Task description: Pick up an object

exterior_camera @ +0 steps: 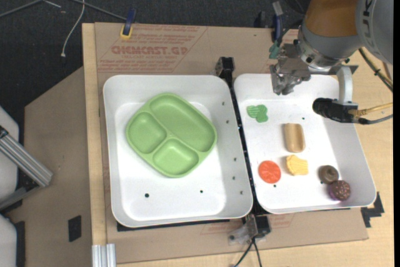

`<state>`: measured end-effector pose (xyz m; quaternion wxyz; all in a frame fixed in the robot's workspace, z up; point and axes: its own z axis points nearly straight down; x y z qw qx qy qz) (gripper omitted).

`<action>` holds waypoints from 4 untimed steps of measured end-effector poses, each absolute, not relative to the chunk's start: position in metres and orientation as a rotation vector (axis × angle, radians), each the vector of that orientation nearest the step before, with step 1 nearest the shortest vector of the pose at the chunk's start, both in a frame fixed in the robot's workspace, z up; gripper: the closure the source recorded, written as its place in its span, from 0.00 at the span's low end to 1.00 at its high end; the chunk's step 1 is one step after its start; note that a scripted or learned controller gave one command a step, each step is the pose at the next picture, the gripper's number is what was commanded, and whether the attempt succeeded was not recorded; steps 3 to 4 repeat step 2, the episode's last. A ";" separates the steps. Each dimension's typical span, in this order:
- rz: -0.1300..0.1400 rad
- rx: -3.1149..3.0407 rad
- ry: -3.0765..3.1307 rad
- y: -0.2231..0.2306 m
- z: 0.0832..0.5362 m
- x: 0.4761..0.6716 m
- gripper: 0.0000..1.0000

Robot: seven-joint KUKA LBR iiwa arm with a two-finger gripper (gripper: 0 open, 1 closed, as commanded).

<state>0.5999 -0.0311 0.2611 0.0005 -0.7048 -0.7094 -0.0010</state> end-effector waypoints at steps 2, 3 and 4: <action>-0.002 -2.215 -2.227 0.075 0.232 0.610 1.00; -0.002 -2.215 -2.227 0.075 0.232 0.610 1.00; -0.002 -2.215 -2.227 0.075 0.232 0.610 1.00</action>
